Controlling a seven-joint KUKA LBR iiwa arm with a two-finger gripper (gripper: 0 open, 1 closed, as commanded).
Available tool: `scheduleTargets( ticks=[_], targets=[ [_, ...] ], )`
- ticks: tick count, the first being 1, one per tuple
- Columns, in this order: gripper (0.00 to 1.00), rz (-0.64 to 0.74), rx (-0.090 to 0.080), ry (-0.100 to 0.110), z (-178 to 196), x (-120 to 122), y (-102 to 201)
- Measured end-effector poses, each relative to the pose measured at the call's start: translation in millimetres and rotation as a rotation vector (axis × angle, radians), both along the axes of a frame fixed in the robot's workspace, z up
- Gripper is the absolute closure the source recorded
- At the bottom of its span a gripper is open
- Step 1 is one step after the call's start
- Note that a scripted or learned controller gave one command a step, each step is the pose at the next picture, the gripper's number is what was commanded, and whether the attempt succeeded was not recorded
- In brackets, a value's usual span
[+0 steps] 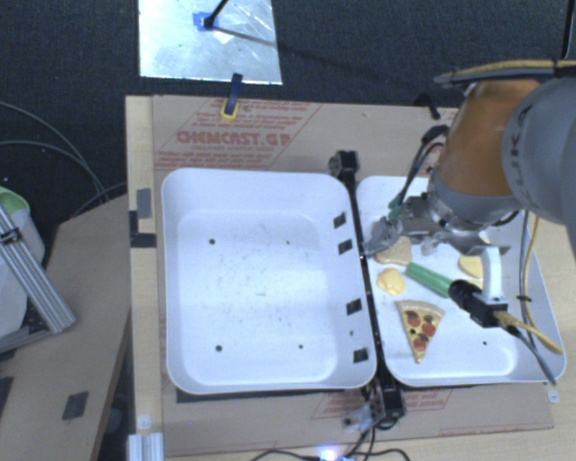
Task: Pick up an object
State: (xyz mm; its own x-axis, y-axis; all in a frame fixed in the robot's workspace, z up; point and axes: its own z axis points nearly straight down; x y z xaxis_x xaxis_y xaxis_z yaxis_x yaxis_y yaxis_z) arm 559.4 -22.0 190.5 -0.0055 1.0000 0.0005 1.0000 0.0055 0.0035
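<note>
My gripper [396, 229] hangs low over the upper left part of the right bin [499, 358], beneath the grey arm with its orange band [480, 147]. Just under it lies a beige flat piece [396, 252]; whether they touch I cannot tell. Below that lie a small yellow lump [391, 281], a green stick [428, 278] and a pizza slice [420, 326]. Another yellow piece [471, 265] lies to the right, partly hidden by the arm.
The left bin [187, 195] adjoins the right one along a black divider with clips [363, 277]. A black connector with a yellow cable [480, 307] hangs over the right bin. The bins rest on cardboard [240, 133].
</note>
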Motion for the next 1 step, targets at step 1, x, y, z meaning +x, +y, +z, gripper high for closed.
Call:
scheduleTargets(
  ticks=[1],
  targets=[
    [0.0, -0.008, -0.004, 0.002, -40.6, 29.4, -65.5]
  ],
)
